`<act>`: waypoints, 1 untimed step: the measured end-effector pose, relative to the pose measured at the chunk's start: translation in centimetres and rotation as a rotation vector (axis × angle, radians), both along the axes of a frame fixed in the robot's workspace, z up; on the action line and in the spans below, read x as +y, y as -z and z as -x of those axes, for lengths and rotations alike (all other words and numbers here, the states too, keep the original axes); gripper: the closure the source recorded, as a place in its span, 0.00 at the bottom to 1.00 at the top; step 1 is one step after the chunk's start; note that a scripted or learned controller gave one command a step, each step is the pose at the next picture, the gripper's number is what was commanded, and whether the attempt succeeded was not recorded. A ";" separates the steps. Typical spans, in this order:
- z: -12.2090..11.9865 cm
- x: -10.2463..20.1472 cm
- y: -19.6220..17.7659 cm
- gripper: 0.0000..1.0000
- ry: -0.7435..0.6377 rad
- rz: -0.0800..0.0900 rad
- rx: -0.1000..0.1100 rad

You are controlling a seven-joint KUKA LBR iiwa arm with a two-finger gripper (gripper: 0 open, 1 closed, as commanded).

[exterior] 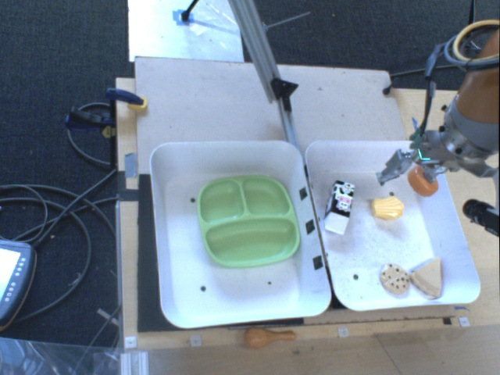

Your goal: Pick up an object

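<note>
**Claw poised over the right bin, nothing lifted yet**

Down at the bench's near edge, a small tan wooden piece (pixel 269 336) is seen lying outside both bins. Just behind it, the right bin (pixel 461 287) is found holding the pickings: a spotted cookie (pixel 395 279) and a wedge of bread (pixel 428 277) touching each other in the near corner, then a yellow shell-shaped piece (pixel 387 208) and a small black-and-white carton (pixel 340 207) lying towards the divider. Further back, an orange fruit (pixel 423 182) is spotted right beside the gripper (pixel 400 165), partly tucked under the wrist. In the left bin (pixel 168 287), a green divided plate (pixel 248 220) is seen, its three compartments bare.

Whether the claw is apart or together cannot be told at this angle; nothing is seen between its tips. The reach is judged barely begun. For a clean pick, the claw would best be centred squarely over one piece, the orange fruit or the yellow piece being closest, and lowered straight before any squeeze is made. A round fruit may well be nudged aside if it is approached off-centre.
</note>
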State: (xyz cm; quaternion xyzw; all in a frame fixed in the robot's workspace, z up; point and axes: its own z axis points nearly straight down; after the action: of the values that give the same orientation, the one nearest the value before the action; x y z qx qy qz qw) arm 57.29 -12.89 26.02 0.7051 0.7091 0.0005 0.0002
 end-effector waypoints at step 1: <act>0.0 0.0 0.0 0.00 0.002 0.000 0.000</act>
State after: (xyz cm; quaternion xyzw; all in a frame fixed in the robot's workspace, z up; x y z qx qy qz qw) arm 57.29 -12.89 26.03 0.7059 0.7083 0.0007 0.0003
